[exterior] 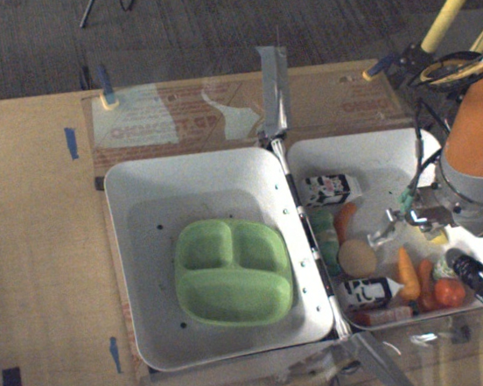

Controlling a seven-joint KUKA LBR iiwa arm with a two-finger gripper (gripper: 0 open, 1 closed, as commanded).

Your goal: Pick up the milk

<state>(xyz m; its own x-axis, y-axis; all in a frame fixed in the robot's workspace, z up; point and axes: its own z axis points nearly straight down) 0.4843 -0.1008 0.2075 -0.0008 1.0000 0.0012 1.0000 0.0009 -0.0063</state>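
Note:
Two small milk cartons with black-and-white cow print lie in the right bin (369, 155). One milk carton (329, 189) is near the bin's back left corner. The other milk carton (367, 293) lies on its side at the front edge. My gripper (403, 221) hangs over the middle of the right bin, below the orange wrist band (482, 140). It is to the right of and between the two cartons and touches neither. Nothing shows in its grasp.
The left bin (134, 246) holds a green divided plate (232, 271). In the right bin lie a beige egg-like ball (356, 258), carrots (407, 274), a red tomato (450, 293) and a green item (324, 240). A dark arm part (473, 276) sits over the bin's right front.

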